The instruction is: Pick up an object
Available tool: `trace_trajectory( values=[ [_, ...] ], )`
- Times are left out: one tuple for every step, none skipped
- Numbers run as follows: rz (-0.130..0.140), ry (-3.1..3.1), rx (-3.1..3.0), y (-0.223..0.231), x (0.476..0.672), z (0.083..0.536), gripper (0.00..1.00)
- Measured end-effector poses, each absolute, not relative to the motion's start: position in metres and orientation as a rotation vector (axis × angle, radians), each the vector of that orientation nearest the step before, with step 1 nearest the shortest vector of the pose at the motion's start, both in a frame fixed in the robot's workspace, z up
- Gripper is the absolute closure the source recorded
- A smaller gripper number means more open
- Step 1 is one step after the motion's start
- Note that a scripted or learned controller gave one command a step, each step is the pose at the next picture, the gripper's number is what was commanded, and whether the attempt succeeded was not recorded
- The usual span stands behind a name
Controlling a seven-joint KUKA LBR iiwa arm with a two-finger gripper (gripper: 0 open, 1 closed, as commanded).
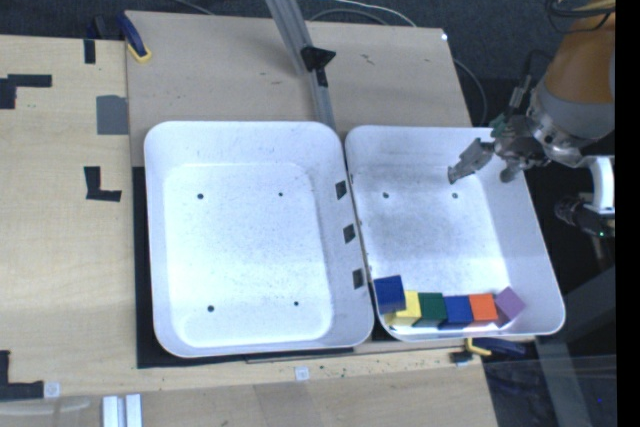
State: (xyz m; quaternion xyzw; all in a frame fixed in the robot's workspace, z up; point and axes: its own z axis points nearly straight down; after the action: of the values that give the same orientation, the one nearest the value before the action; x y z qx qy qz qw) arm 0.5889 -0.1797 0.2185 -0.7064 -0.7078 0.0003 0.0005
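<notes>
A row of small blocks lies along the near wall of the right bin (530, 245): a blue block (389, 292) on a yellow one (405, 312), then a green block (431, 306), another blue block (457, 309), an orange block (482, 307) and a purple block (509, 302). My gripper (483, 162) hangs over the far right corner of that bin, well away from the blocks. Its fingers (463, 164) stand apart with nothing between them.
The left bin (160, 215) sits beside the right one. A slanted metal pole (285, 5) rises behind the bins. A blue and yellow tool (134, 36) lies on the board at the back left. Cables run across the dark floor beyond.
</notes>
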Motion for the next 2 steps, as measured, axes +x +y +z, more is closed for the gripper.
trace_trajectory(
  values=[
    [-0.004,-2.227,-2.216,-0.125,0.520,0.280,0.00],
    [-0.010,-2.236,-2.212,-0.047,0.555,0.344,0.00]
  ],
)
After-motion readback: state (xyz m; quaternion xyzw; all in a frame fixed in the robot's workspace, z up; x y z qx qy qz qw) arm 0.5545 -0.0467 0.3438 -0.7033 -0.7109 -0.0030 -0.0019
